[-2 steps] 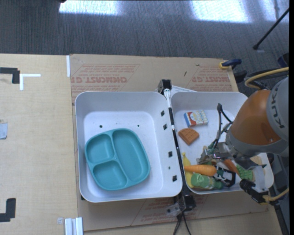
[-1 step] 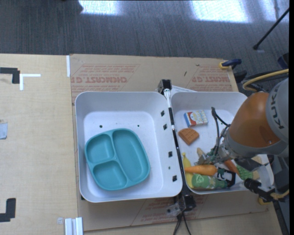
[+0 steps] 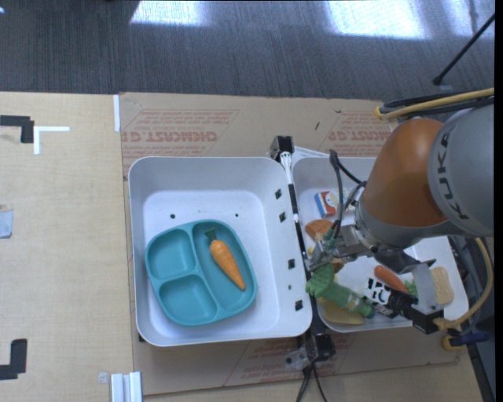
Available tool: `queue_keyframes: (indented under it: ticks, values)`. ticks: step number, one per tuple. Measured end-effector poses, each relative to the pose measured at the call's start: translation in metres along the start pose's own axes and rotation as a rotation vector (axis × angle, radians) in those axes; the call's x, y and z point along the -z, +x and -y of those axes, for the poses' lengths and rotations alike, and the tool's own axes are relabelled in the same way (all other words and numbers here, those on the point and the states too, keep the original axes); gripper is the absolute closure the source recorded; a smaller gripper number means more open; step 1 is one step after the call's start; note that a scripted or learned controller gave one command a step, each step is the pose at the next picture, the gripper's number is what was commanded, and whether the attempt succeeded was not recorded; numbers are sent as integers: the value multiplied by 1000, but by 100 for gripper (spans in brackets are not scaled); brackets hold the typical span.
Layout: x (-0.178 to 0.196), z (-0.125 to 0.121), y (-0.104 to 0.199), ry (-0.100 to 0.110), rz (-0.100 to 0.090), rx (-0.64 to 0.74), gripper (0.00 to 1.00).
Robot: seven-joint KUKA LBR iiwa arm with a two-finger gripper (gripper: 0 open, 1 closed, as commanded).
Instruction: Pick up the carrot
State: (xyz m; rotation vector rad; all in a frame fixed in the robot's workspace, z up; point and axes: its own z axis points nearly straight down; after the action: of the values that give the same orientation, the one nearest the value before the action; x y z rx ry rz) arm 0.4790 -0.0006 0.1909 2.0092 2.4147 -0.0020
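light: bright, even | glare: floor point(image 3: 236, 16), top edge | shadows: soft | focus: slightly soft

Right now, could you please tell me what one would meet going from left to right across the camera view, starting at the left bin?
Shallow white left bin → teal three-compartment plastic tray → orange carrot with green top → shallow white right bin holding mixed toy food → grey arm with its orange band.

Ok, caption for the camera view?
Carrot lying in teal tray, left bin; arm over cluttered right bin.
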Motion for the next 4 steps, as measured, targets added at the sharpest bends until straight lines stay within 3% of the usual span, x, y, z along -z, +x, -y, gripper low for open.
queue_keyframes:
  ticks: [1, 2, 3, 4]
  values:
    - [0, 0, 0, 0, 0, 0, 0]
    - [0, -93, 26, 2, 1, 79, 0]
    - [0, -57, 85, 4, 0, 79, 0]
    - [-100, -64, 107, 4, 0, 55, 0]
